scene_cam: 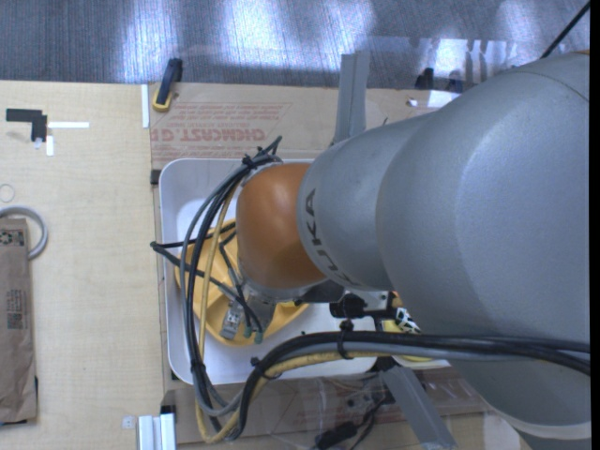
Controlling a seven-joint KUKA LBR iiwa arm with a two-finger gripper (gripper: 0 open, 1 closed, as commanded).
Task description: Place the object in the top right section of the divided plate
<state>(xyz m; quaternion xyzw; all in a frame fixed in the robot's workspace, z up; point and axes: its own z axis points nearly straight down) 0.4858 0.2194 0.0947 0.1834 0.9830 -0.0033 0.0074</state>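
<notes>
Arm (pixel 469 204) fills the right side, its orange band (pixel 272 223) hanging over the white bin (pixel 178 204). The gripper is hidden beneath the band and wrist, so cannot tell its state or whether it has hold of anything. One bundle of black cables (pixel 202 251) loops off the left of the band and down past the bin's lower rim.

One yellow plate (pixel 225 317) sits in the bin, mostly covered by the band; only a lower-left wedge and a sliver of rim left of the band are visible. Its sections can't be made out. A small pale object (pixel 232 323) lies on that wedge just below the band; too small to identify.

One bin visible. One cardboard sheet (pixel 234 125) with red print lies just above the bin. One brown paper bag (pixel 17 317) lies well left of the bin.
</notes>
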